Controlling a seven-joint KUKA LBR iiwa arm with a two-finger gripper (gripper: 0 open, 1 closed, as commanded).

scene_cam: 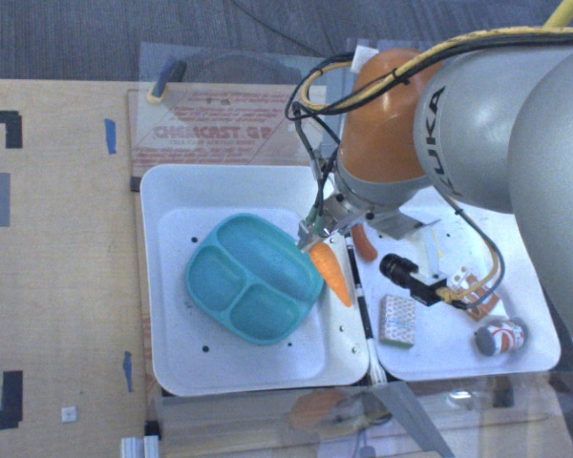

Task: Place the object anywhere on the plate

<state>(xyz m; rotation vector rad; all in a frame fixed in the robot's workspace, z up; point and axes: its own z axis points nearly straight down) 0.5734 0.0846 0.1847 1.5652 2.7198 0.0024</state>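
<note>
Gripper: closed on top end of orange carrot, hanging at right rim of teal divided plate in left bin. Risk: released here, likely to roll off rim toward divider between bins. Open room: leftward, over plate compartments.

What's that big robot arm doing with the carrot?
The grey and orange robot arm is reaching down over two white bins. Its pincer has the top of an orange carrot between its fingers. The carrot hangs right at the edge of the blue plate in the left bin, above the line where the bins meet. It isn't lying on the plate yet. A few other small things sit in the right bin.
</note>
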